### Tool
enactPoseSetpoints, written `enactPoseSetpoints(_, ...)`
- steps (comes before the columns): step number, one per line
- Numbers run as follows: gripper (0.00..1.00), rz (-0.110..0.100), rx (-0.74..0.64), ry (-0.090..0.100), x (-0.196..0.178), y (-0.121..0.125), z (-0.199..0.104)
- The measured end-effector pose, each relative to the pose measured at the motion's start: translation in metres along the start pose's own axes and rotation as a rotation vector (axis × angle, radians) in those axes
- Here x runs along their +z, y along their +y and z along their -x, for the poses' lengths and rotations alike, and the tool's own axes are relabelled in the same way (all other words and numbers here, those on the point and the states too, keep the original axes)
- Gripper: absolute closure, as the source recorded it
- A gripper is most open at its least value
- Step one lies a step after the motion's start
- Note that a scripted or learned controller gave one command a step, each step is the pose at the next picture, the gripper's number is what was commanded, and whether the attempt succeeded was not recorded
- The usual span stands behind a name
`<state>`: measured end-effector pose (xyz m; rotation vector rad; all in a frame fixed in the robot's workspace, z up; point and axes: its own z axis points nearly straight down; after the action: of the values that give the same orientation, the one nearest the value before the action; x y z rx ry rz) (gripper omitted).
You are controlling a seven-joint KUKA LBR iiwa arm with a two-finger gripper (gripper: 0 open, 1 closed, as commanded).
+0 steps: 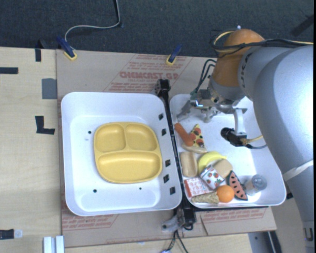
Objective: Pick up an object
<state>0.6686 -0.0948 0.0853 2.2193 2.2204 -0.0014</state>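
My pincer (204, 105) hovers over the right bin (263, 162) — grip state unclear — next, descend onto the carrot (183, 134).

You are looking at one readable marking — red print reading "CHEMCAST GLR" or close to it, the last letters being unclear, running along the cardboard sheet (142, 70) in the upper middle of the frame, just above the left bin (73, 141). Smaller red lines are sitting beneath it, too fine to read. More red print is showing on the cardboard's lower edge, near the bottom of the frame — illegible.
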Motion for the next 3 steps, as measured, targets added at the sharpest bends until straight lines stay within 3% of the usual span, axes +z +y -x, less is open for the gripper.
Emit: enactPoseSetpoints(3, 0.0, 0.0, 0.0, 0.0, 0.0001, -0.0001, -0.0004)
